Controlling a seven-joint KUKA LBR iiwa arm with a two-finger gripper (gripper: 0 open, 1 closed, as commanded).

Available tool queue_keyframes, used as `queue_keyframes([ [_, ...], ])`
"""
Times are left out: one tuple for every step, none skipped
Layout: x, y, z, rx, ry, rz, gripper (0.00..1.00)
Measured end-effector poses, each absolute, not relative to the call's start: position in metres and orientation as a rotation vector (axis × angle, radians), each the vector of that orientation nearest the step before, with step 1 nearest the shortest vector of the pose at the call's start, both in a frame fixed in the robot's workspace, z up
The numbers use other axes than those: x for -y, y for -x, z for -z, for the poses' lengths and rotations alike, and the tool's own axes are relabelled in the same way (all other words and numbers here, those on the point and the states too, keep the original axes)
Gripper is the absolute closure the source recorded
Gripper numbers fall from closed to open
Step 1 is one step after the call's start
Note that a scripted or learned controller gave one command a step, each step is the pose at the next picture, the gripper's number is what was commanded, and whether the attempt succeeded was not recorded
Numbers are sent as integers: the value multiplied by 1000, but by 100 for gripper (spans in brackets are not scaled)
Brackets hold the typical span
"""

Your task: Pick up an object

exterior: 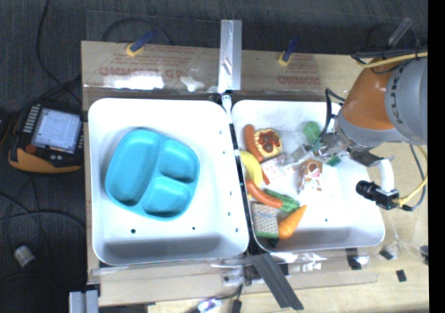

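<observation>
From above, the two-finger gripper (321,146) hangs low in the right white bin (348,231); whether it grips cannot be told. A small white packet (311,174) lies just below-left of it, and a green block (312,129) just above it.

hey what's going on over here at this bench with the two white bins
A grey arm with an orange band reaches into the right white bin, its gripper low among toy food: a yellow banana, an orange carrot, a small printed packet. The left white bin holds a blue divided plastic tray.
</observation>
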State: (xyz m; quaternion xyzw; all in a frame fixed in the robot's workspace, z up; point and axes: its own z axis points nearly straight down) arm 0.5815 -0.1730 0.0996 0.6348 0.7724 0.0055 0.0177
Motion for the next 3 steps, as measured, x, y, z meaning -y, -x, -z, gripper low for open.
queue_keyframes([
  [168,-583,-110,-2409,-1969,-26,100],
  [115,-549,-102,-2326,-2052,-28,100],
  [44,-483,-182,-2144,-2301,6,100],
])
